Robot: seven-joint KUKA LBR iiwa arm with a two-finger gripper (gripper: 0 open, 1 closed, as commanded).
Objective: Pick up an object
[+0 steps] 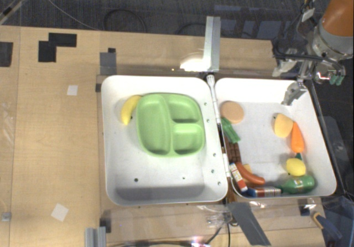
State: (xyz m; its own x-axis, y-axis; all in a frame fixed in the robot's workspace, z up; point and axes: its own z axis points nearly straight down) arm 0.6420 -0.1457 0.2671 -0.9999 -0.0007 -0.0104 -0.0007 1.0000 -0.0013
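Pincer (292, 94) hangs over the far right corner of the right shallow white bin (260, 88), nothing between its fingers; can't tell how wide they stand. Nearest candidate: pale yellow rounded toy food piece (282, 125), just below the pincer, touching the orange plastic carrot (297, 137) on its right. Likely light, stiff, smooth plastic, so slippery; best pinched across its narrow middle, clear of the carrot. Yellow toy lemon (295, 166) and green bottle (298, 185) lie further below, near the bin's front edge.
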